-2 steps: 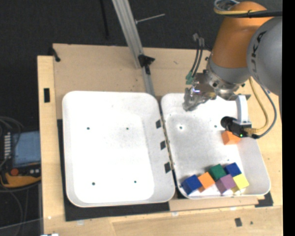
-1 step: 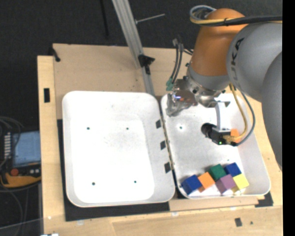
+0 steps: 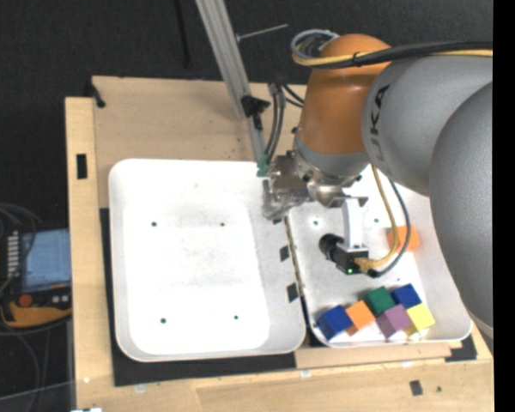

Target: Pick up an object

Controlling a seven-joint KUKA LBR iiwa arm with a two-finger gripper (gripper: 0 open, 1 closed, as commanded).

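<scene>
Several small blocks lie clustered at the near end of the right bin [image 3: 326,221]: a blue block [image 3: 334,319], an orange block [image 3: 360,314], a green block [image 3: 379,299], a purple block [image 3: 396,318], a yellow block [image 3: 421,317] and a second blue block [image 3: 406,295]. Another orange piece [image 3: 403,239] peeks out beside the arm at the bin's right side. My gripper [image 3: 279,197] hangs under the orange wrist band, over the far left part of the right bin near the divide between the bins, well away from the block cluster. The wrist hides most of it.
The left bin [image 3: 189,256] is a shallow white tray with a raised rim. A slanted metal pole [image 3: 232,67] rises behind the bins near the gripper. The big grey arm covers the right bin's far right side.
</scene>
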